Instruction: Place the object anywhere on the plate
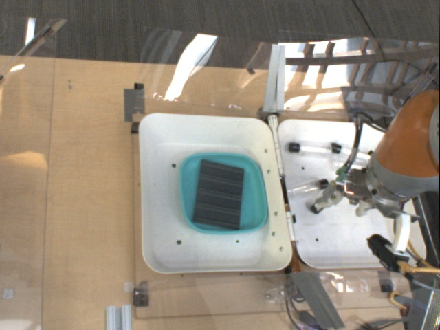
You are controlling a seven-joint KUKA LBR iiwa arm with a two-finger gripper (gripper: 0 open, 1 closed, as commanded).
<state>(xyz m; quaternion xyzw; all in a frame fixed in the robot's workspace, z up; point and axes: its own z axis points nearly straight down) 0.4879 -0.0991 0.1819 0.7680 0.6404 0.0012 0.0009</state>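
A dark grey ridged block [219,194] lies flat on the teal plate [258,205], in the middle of the left white bin [158,191]. My gripper [342,205] hovers over the right white bin [309,246], well to the right of the plate. Its fingers [322,201] are spread open with nothing between them. The arm's orange band covers the right part of that bin.
Near the right bin's back wall are two small black pieces [293,146] joined by a pale rod. A raised divider [280,184] separates the two bins. A metal post [275,74] and a frame stand behind them on the wooden bench.
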